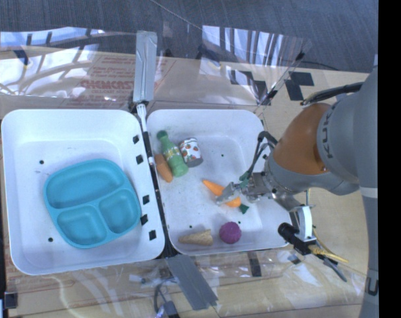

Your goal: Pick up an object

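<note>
My gripper [230,195] is low in the right bin [207,121], reaching in from the right. It hovers at a small orange carrot [213,186], just left of it, and an orange piece [234,203] with a green bit beside it, right under it. Whether either one is touched is unclear. Further left stand a green bottle [171,153], a printed can [191,152] and an orange sausage-like piece [164,168]. Near the front wall lie a purple ball [230,232] and a tan cone [197,237].
The left bin [28,131] holds a light blue divided plate [91,201]. A clear plastic sheet and cardboard lie behind both bins. The arm's orange band [303,144] hangs over the right bin's right wall. Black clips mark the divider between the bins.
</note>
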Robot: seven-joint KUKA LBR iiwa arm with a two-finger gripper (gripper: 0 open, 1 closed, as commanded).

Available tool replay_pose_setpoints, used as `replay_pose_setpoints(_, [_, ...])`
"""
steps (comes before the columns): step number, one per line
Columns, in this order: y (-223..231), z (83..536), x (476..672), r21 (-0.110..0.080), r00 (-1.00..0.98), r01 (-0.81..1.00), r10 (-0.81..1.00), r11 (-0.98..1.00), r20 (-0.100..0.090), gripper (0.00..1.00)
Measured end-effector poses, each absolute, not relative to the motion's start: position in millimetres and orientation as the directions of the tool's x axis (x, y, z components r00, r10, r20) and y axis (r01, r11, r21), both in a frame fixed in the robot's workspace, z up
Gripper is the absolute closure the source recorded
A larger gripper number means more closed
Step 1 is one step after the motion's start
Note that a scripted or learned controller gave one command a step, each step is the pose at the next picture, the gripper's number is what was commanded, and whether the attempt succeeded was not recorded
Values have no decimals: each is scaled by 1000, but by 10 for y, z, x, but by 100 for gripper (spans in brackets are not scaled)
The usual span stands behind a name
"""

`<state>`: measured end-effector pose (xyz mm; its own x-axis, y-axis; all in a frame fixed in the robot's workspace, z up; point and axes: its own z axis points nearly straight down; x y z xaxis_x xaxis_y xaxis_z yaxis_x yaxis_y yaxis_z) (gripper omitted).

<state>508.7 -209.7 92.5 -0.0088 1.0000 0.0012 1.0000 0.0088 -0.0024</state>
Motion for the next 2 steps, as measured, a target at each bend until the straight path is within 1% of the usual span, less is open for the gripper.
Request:
replay_pose_setpoints(1, [-2107,1029,5098,-1,-15,1000,1000,15,-1,100])
replay_pose_setpoints(2, [-1369,2216,5378,8,-14,1000,1000,14,1,100])
